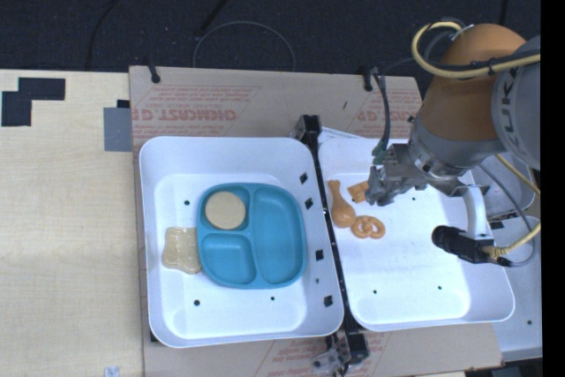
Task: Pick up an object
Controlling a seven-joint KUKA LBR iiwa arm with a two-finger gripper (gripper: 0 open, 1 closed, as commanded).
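Orange chunk (357,191): likely target, lying on the floor of right bin (415,282), just up-view of pretzel (368,229). Not lifted.

Gripper (380,188): down low, just up and right of pretzel, close against the chunk's right end. Touching or merely beside: cannot tell. Open or closed: cannot tell either, that end of the arm too dark and cluttered from this angle. Nothing visibly held.

Drumstick-shaped piece (339,204): just left of pretzel, untouched. Pretzel itself flat on the bin floor, apart from the gripper.

Well left of pretzel, across the divider (320,207): left bin (168,163) with blue plate (265,265), round cracker (224,210) in its upper-left compartment, pale bread slice (181,250) on the bin floor against the plate's far edge. None in play.

Judged status: approach done or nearly so, grasp unconfirmed, lift not started. Left to do: close on chunk, raise clear of bin floor, check something actually comes up. Risk call: chunk small and crowded by the two neighbours, so a slip or a nudge looks plausible.
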